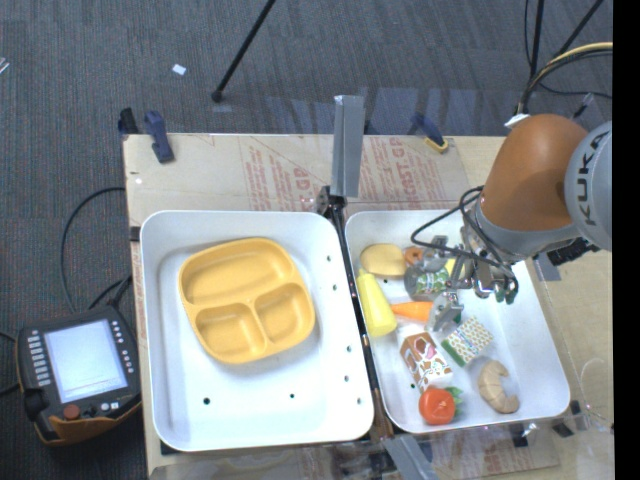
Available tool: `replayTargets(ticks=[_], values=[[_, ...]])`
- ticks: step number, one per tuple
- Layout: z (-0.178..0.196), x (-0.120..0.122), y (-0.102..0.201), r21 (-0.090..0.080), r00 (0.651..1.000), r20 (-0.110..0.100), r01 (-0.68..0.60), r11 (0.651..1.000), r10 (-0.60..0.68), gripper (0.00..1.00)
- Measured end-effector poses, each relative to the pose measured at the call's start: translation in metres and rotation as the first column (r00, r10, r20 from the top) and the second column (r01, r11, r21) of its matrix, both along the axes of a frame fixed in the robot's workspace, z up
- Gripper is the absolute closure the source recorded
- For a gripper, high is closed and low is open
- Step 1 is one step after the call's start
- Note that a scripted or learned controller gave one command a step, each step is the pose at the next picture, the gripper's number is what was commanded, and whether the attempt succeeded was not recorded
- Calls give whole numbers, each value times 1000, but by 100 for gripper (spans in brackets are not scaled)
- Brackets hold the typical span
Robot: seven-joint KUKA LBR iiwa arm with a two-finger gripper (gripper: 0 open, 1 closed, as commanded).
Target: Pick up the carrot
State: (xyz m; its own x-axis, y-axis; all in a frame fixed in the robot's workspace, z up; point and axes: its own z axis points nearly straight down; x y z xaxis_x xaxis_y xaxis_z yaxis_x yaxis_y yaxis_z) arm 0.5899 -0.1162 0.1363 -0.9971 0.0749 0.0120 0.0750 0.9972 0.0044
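The carrot [410, 310] is a short orange piece lying flat in the right bin [535, 318], just right of a yellow corn-like item [376, 306]. My gripper [445, 313] hangs from the grey and orange arm [535, 183] and sits directly at the carrot's right end, covering that tip. The carrot's left part shows resting on the bin floor. The wrist and cables hide the space just above the carrot.
Around the carrot lie a potato [383, 259], a small orange item [413, 256], a printed carton [425, 360], a green checkered box [468, 340], a tomato [437, 405] and a croissant [497, 385]. The left bin [160, 368] holds a yellow divided plate [247, 298].
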Motion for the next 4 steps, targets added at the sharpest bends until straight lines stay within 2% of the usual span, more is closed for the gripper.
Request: replayTargets(ticks=[1,2,3,4], values=[[-50,-31,38,-4,991,10,135,991,-135,0],[-39,-29,37,-7,991,14,131,991,-131,100],[-39,-85,28,-5,964,9,265,964,-265,100],[56,-47,-57,-7,985,22,172,985,-172,100]])
